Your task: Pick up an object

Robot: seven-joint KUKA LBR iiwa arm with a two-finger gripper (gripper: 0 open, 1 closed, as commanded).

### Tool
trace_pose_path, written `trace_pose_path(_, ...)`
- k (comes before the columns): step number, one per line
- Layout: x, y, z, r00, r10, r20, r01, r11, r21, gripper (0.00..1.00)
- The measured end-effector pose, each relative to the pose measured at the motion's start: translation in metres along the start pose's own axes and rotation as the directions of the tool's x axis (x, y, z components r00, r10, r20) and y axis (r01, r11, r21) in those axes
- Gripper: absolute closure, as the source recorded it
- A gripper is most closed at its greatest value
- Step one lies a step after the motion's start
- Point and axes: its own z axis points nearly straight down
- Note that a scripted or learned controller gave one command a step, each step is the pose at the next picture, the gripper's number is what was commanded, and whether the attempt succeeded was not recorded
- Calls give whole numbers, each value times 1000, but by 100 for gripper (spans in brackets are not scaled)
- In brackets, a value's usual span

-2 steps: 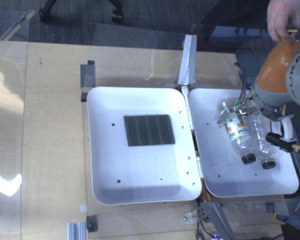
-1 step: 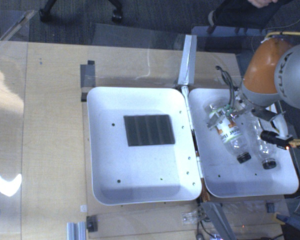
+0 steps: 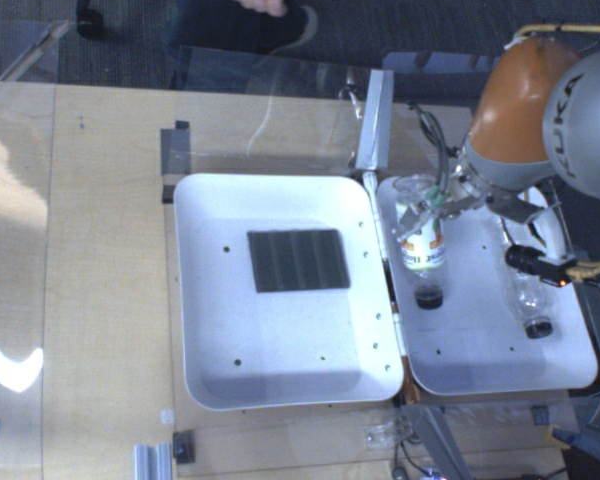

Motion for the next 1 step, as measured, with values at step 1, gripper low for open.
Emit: trace_pose_path(1, 8, 26, 1, 970, -244, -1, 244, 970, 1, 100)
